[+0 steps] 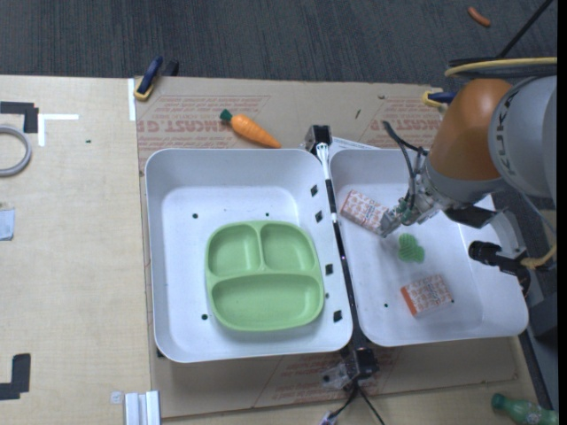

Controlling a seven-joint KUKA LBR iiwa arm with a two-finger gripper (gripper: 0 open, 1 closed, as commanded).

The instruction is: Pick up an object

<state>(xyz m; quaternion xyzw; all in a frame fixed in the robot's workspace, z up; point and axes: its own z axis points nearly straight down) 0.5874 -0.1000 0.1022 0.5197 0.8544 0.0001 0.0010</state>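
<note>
**Bench stock, pick not yet secured**

Cardboard-covered bench (213, 104) carries two white bins. Left bin (177, 184): green divided plate (264, 275). Right bin (496, 312): patterned packet (361, 209) at far left, orange-ended packet (427, 295) near, small green object (410, 249) between. Gripper (400, 212) sits low beside the patterned packet; finger spread cannot be told. Nothing visibly lifted; grasp and lift remain.

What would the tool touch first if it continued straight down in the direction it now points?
Probably the patterned packet: the tool points down at that packet's right end in the right bin. The green object lies slightly nearer the camera. Depth is hard to judge from this slanted view.
</note>
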